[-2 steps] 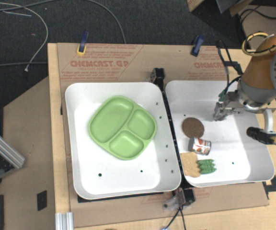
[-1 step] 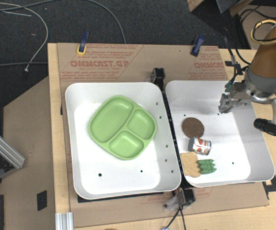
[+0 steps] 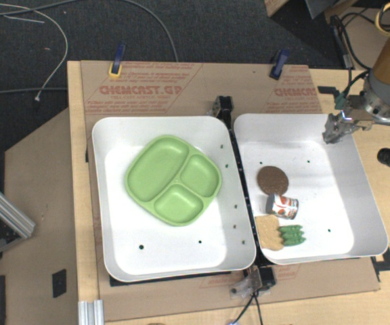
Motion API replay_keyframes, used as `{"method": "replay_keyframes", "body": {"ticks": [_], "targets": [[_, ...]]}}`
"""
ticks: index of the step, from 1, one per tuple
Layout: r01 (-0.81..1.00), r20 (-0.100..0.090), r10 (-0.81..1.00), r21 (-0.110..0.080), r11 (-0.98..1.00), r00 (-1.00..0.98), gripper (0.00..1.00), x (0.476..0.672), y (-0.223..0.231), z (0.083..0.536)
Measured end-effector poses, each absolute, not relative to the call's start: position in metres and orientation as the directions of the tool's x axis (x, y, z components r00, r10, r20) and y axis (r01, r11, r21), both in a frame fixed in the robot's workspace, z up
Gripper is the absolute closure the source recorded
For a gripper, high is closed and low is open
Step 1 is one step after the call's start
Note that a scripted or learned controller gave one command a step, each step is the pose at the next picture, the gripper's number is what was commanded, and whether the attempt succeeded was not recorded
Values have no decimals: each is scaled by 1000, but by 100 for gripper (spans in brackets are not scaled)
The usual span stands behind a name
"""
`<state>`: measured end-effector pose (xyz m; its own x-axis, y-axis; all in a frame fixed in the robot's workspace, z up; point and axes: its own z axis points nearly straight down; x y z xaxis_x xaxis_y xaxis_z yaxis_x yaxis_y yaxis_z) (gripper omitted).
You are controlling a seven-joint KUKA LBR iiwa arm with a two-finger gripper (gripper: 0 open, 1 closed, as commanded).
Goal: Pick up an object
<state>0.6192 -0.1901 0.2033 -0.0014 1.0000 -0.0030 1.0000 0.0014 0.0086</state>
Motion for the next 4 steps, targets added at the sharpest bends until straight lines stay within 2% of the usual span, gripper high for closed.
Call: {"method": "replay_keyframes", "body": {"ticks": [1,2,3,4], "targets": [[1000,-3,1000,8,1,-1,100,619,-200,262],[1000,-2,1000,5,1,-1,100,620,-200,277],[1000,2,1000,-2,5,-5,100,626,-154,272],[1000,3,1000,-2,5,-5,100,621,-102,276]]}}
